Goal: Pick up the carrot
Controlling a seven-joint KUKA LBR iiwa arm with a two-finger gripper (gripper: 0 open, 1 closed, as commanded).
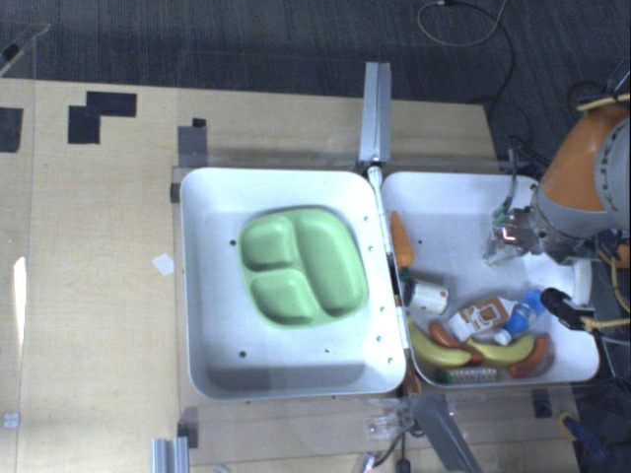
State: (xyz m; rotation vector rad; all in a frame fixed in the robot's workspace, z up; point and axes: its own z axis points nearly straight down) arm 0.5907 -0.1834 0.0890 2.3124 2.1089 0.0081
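One carrot (399,239) lies along the right bin's (444,190) left wall, bare floor to its right. Toys crowd the front edge. Near the right rim the gripper (505,233) hovers; its jaw state is unclear.

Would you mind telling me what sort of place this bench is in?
Probably a robotics lab: a wooden bench bearing two white bins, a green divided tray, toy food such as a carrot, and loose cable on carpet.

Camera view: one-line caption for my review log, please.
Pincer hovers in the right bin, apart from the carrot lying along its left wall.
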